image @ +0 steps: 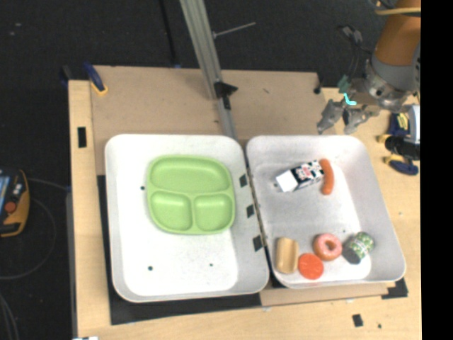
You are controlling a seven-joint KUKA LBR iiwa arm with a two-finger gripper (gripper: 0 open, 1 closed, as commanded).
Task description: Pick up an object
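Observation:
My gripper point(340, 119) hangs above the far edge of the right bin point(368, 190), open with nothing between its fingers. In that bin lie a white and black toy car point(297, 176) and an orange sausage point(326, 176) side by side near the middle. Along the near edge sit a tan bread piece point(285, 254), a red-orange round piece point(310, 266), a pink donut point(328, 246) and a green and grey ball-like piece point(358, 246). The gripper is well behind all of them.
The left bin point(134, 261) holds a green divided plate point(190, 194). A grey metal post point(205, 55) slants up from between the bins. Tools lie on the bench at the right edge point(400, 154).

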